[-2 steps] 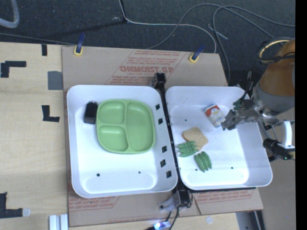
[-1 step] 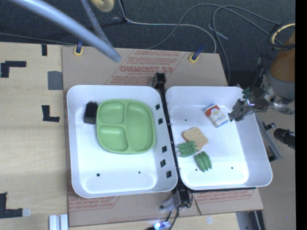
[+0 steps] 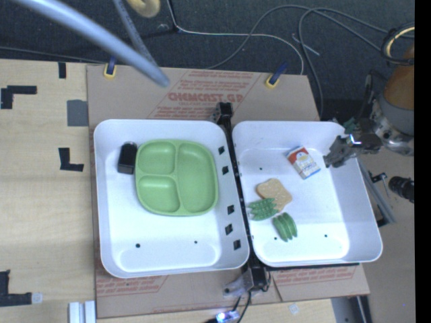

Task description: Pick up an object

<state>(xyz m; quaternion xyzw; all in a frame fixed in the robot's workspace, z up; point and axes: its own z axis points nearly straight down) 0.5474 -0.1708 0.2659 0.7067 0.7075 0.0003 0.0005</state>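
Observation:
The right bin (image 3: 350, 241) holds a small red, white and blue box (image 3: 304, 162), a tan bread slice (image 3: 274, 192), and two green vegetable pieces (image 3: 263, 209) (image 3: 285, 226). My gripper (image 3: 338, 155) hangs over the bin's upper right rim, to the right of the small box and apart from it. Nothing shows between its dark fingers. The arm's orange band (image 3: 402, 88) is at the far right.
The left bin (image 3: 114, 247) contains a green divided plate (image 3: 178, 177) and a small black block (image 3: 127, 158) beside the plate's left edge. A black divider (image 3: 232, 180) runs between the bins. Cables trail across the dark floor behind.

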